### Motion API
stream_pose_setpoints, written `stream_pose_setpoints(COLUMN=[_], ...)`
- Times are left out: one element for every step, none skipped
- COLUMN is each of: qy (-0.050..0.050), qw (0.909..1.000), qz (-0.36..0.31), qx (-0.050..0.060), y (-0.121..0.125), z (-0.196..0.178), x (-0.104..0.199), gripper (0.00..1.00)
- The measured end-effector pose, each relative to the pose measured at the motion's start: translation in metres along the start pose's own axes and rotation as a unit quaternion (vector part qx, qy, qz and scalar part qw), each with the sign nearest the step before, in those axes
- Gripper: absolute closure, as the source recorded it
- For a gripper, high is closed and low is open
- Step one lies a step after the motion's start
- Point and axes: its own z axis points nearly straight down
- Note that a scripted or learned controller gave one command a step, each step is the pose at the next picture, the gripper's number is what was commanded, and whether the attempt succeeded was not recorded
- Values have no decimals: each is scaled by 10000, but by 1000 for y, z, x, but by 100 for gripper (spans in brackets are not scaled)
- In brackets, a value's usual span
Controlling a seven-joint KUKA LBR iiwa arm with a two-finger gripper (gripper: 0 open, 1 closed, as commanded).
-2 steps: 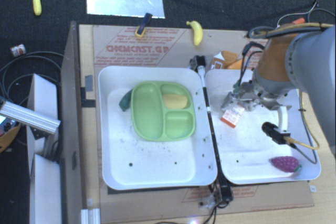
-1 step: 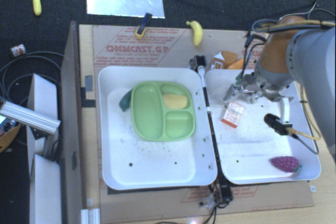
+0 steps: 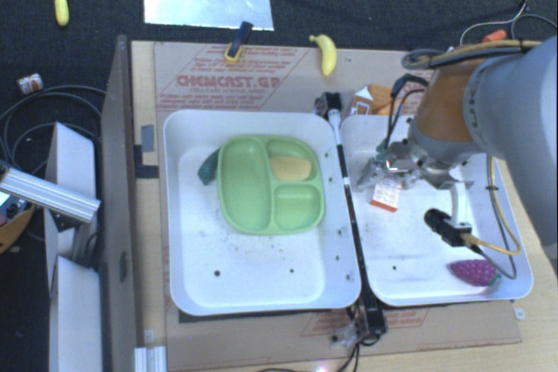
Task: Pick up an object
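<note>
In the right bin [image 3: 410,287], gripper [image 3: 394,172] low over an orange-and-white packet [image 3: 384,198], grasp state impossible to tell, purple grape bunch [image 3: 473,272] nearby, green divided plate [image 3: 268,185] in left bin [image 3: 253,287].

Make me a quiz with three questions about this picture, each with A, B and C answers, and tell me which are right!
1. Where is the green tray?
A. In the left bin
B. On the floor
C. On top of the arm

2. What colour is the bumpy fruit in the near corner of the right bin?
A. Blue
B. Purple
C. White

3. How is the yellow thing sitting?
A. Hanging from the gripper
B. Lying in one compartment of the green tray
C. Standing on the bench outside both bins

Answers:
1 is A: the tray lies flat inside the left white bin.
2 is B: the fruit looks purple against the white bin floor.
3 is B: it rests in the tray's upper right compartment, while the gripper is over the right bin.
</note>
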Motion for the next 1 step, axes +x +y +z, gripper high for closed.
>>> stream_pose_setpoints(qy=[-6], qw=[10000], qz=[3], qx=[-25], y=[2], z=[-12], x=[-2], gripper=[100])
